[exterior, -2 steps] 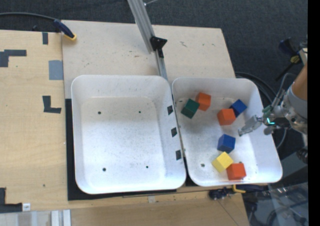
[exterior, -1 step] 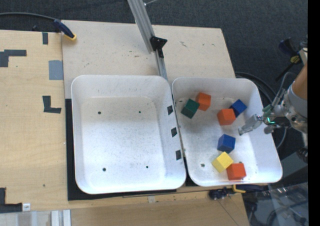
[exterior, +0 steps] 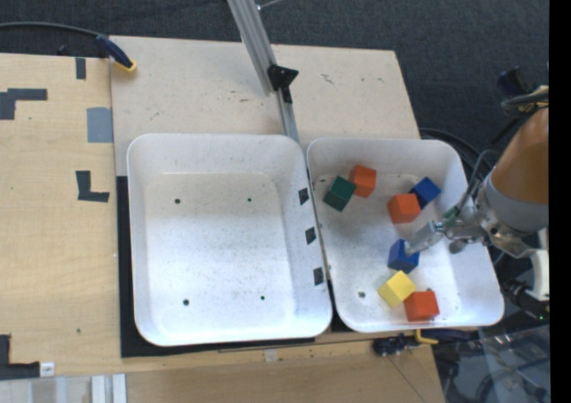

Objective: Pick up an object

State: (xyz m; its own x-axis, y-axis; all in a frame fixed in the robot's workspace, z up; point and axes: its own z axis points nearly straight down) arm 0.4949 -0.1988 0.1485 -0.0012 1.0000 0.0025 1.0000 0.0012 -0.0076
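Observation:
The right bin (exterior: 446,156) holds several small blocks. A green one (exterior: 339,193) and an orange one (exterior: 363,180) lie at its far left. Another orange block (exterior: 403,208) and a blue one (exterior: 426,190) sit further right. Near the front are a second blue block (exterior: 402,255), a yellow block (exterior: 397,288) and a red-orange block (exterior: 421,305). My gripper (exterior: 422,239) reaches in over the right wall, low inside the bin. It is just up and to the right of the second blue block, between it and the middle orange block.
The left bin (exterior: 143,160) stands beside the right one, their rims meeting at the centre (exterior: 308,214). A slanted metal rail (exterior: 254,27) runs down to the bins' far edge. The grey arm with its orange band (exterior: 526,165) hangs over the right wall.

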